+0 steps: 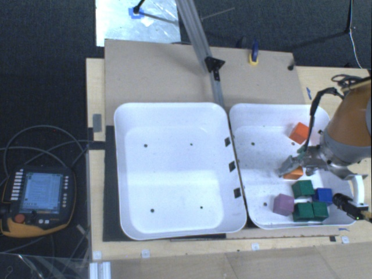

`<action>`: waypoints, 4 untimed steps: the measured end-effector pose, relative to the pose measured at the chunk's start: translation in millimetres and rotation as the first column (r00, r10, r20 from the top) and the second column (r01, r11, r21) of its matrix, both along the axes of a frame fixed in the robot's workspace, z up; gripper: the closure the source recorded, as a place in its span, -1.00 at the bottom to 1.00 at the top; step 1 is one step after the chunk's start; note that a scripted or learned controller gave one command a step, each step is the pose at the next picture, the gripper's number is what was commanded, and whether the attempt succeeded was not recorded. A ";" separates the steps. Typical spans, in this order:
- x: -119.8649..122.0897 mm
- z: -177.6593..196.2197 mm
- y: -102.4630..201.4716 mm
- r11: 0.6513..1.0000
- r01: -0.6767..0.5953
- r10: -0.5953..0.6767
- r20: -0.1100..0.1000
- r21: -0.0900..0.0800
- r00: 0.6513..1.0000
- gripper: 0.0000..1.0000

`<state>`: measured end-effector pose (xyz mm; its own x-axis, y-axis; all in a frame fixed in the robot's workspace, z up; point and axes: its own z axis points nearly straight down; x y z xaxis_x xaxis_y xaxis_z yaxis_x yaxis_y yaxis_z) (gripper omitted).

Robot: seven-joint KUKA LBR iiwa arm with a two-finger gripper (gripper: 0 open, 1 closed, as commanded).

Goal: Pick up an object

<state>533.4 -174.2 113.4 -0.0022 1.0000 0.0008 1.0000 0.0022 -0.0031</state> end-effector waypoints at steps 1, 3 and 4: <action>1.9 13.0 -0.3 1.000 -0.003 0.003 0.006 -0.001 1.000 1.00; 3.5 109.4 -2.5 1.000 -0.003 0.003 0.011 -0.003 1.000 1.00; 23.8 101.0 47.9 1.000 -0.008 0.008 0.005 0.001 1.000 1.00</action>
